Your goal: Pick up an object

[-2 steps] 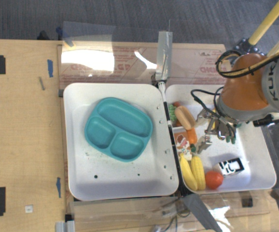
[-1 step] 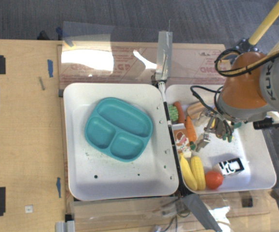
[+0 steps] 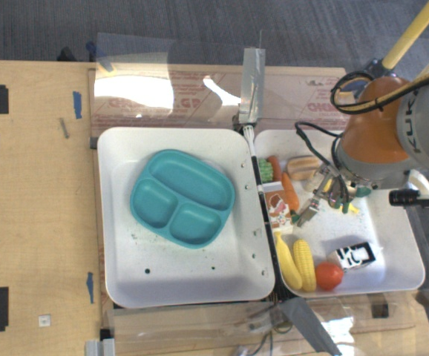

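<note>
While hovering low over the right bin [image 3: 404, 269], gripper [image 3: 326, 195] noted among crowded items; finger state cannot be told, nothing seen held. Risk judged: closing between carrot [image 3: 289, 190] and hot dog [image 3: 303, 167], lying just beside each other, could pinch both or nudge either clear, leaving an empty grasp. Carrot: slim, orange, tapered, lying near the bin's left wall, likely to roll. Corn [image 3: 304, 261], banana [image 3: 286, 262] and tomato [image 3: 329, 276] grouped at front.

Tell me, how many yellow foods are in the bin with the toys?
2. A banana and a corn cob lie side by side at the right bin's near left corner, beside a tomato. The arm may hide more.
</note>
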Robot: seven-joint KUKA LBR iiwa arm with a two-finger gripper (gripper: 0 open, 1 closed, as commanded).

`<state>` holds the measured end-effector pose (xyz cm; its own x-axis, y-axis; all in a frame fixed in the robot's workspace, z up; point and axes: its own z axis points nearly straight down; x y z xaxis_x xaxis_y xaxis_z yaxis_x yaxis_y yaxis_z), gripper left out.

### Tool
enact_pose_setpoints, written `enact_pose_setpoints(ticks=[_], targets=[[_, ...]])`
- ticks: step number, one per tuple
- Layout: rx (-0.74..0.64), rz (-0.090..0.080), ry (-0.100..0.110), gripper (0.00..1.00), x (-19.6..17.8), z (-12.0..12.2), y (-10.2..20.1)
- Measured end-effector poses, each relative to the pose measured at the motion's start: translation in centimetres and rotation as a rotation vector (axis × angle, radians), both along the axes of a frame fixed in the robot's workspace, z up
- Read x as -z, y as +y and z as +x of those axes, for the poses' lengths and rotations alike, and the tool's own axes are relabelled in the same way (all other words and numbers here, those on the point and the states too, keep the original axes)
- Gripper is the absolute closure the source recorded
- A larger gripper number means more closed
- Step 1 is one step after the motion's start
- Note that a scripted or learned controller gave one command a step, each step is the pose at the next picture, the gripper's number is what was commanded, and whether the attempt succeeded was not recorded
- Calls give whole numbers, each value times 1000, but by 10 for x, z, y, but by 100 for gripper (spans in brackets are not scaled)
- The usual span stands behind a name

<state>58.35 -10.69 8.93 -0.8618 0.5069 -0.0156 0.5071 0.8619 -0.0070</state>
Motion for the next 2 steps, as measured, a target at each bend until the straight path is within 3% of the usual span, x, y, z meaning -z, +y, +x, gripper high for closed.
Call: enact_pose_setpoints(ticks=[1,2], targets=[[12,2,2,0,0,16,1],[303,5,28,0,1,26,1]])
